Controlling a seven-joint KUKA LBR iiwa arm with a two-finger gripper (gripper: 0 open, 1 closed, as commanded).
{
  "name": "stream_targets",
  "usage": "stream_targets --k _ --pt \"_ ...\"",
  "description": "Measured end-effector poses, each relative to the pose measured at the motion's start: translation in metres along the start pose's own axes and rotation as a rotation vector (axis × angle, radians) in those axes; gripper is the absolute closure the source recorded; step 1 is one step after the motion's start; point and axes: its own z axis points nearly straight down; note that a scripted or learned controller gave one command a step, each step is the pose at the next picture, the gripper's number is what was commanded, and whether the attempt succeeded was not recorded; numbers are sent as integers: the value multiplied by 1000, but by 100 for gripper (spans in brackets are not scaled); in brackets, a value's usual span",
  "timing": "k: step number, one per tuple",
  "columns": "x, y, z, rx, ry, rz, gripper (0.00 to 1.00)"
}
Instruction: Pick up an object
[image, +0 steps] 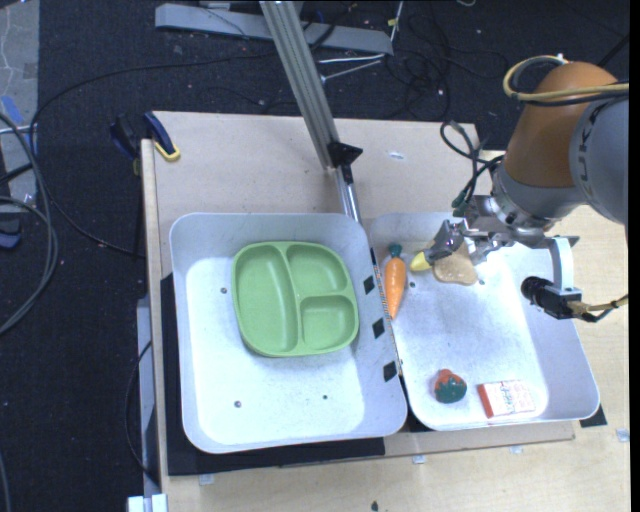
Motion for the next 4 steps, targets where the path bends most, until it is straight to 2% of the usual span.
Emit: stream_targets --k 1,3,4 --pt "0 2 -54 -2 -1 0 100" --pt "116 11 -35 7 2 -5 100" --pt "173 18 -44 3 3 -6 100"
